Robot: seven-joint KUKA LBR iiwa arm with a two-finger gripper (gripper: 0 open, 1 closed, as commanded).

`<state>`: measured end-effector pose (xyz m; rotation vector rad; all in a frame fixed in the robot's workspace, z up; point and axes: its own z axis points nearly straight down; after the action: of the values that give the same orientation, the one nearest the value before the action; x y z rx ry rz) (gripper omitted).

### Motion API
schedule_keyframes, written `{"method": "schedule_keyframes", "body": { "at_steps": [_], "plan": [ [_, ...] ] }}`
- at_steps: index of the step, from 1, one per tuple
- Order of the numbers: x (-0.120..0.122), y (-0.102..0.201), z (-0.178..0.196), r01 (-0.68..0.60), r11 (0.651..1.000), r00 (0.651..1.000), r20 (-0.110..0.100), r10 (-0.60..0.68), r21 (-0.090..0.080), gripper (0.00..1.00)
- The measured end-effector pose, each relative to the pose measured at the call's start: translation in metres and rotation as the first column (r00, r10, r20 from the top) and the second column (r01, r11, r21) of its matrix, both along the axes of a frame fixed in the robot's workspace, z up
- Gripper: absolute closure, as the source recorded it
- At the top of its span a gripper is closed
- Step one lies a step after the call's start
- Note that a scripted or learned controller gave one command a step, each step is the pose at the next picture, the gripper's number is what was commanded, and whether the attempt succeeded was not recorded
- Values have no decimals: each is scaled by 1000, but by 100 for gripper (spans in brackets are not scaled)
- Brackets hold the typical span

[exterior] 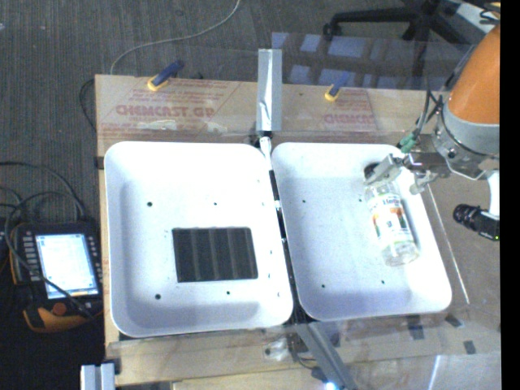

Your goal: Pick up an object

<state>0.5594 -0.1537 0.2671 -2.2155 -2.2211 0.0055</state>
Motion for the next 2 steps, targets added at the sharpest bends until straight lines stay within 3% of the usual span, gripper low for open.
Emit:
{"method": "schedule_keyframes", "body": {
  "at_steps": [1, 2],
  "plan": [
    [-13, -66, -67, -92, 996, 996, 1, 92, 0, 0],
    [9, -64, -167, -175, 984, 984, 11, 175, 3, 0]
  ]
}}
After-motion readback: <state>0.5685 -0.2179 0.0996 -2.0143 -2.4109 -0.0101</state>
